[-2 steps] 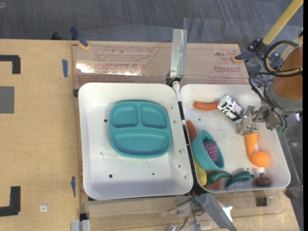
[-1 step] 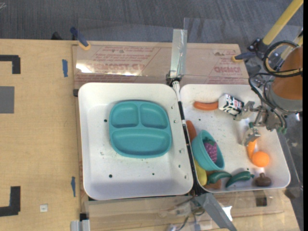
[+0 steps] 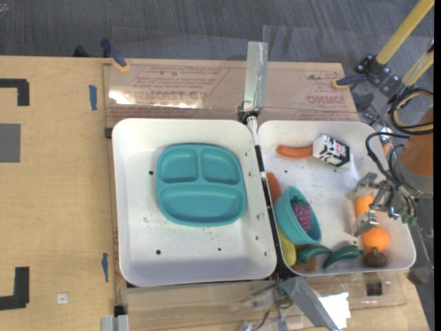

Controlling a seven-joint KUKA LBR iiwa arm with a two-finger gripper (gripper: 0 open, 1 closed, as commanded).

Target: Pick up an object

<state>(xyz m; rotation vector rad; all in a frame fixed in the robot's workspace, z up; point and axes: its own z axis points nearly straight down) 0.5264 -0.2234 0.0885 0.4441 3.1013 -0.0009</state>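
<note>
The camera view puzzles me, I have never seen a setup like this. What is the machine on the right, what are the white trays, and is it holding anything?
You are looking down at a slant from one fixed camera. Two shallow white bins sit side by side. The left bin holds a teal divided plate. The right bin holds toys: a teal bowl, a carrot, an orange ball and a small black-and-white carton. The machine is a robot arm reaching in from the right; its gripper is a two-finger claw, low over the right bin near the ball. I see nothing between its fingers.
</note>
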